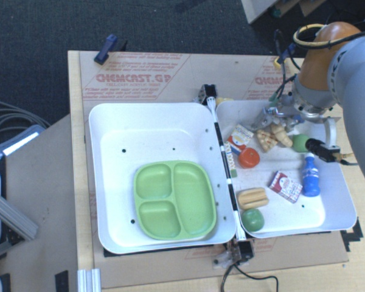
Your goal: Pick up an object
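Note:
My gripper (275, 117) hangs low over the back of the right bin (337, 215), just above a tan lumpy item (269, 139). Beside that item lie a white and red packet (239, 135) and a red round piece (249, 158). A green ball (300, 142) sits to the right of the tan item. Nearer the front are a blue bottle (311, 176), a red and white box (285, 186), a tan bun (252, 197) and a green apple (253, 219). Nothing is visibly held.
The left bin (109, 132) holds a green divided plate (173, 198). A black divider rail (222, 154) runs between the bins. The grey arm (347, 59) with its orange band comes in from the upper right, over the right bin's back corner.

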### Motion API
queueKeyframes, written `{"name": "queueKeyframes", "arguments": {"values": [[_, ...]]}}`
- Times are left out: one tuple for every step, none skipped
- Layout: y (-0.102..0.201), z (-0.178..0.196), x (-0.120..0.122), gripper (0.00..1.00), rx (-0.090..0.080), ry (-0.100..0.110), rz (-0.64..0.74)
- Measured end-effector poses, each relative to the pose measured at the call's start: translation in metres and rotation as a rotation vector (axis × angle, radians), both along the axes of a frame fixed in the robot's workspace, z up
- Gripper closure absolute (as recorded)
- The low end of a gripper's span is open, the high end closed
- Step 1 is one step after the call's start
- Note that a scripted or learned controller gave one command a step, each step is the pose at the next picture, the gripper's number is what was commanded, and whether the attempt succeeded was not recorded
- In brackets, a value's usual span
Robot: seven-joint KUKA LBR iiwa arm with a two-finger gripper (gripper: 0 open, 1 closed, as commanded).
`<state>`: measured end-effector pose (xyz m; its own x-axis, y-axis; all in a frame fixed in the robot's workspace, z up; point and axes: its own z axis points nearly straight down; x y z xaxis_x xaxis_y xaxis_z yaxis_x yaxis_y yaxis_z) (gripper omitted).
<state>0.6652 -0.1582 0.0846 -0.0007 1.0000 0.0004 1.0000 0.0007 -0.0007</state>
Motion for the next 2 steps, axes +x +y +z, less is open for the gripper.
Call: {"name": "queueKeyframes", "arguments": {"values": [[-0.017, 0.000, -0.008, 0.00, -0.001, 0.001, -0.001], [0.041, 0.009, -0.003, 0.00, 0.001, 0.000, 0.001]]}}
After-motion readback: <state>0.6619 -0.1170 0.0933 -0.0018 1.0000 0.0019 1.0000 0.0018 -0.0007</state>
